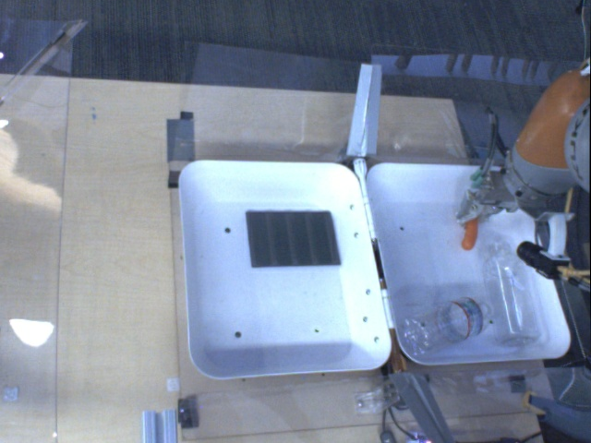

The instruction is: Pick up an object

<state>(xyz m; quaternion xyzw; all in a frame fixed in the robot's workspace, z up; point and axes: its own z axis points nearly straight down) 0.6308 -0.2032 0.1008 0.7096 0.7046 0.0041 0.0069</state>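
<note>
Nearest us, at the bottom edge of the frame, bits of clear plastic and dark cabling (406, 413) sit on the desk (102, 247) just below the two bins.

Moving up, the right bin (406, 201) holds the candidates for picking. We see a clear plastic cup (443, 326) lying on its side near the bin's lower wall, with a printed band around its middle. Just to its right, a clear bottle (510, 295) lies along the bin's right side. Above them, in the middle right of the frame, a small orange piece (470, 235) sits under the claw; it looks like a marker or a toy carrot, and we cannot tell which.

We judge the cup and bottle light, thin-walled and slick: they would roll or squash under a hard pinch, so we would take either across its body near the middle, squarely. The orange piece looks stiffer and easier to pinch across its narrow width.

To the left, the left bin (222, 340) holds a dark ribbed rectangular pad (293, 238) lying flat in its upper middle, thin and hard to get under.

Farther up on the right, the claw (480, 203) hangs over the right bin's upper part, right above the orange piece and perhaps touching it. We cannot tell whether it is apart or together. The arm's orange band (547, 123) shows at the upper right.
</note>
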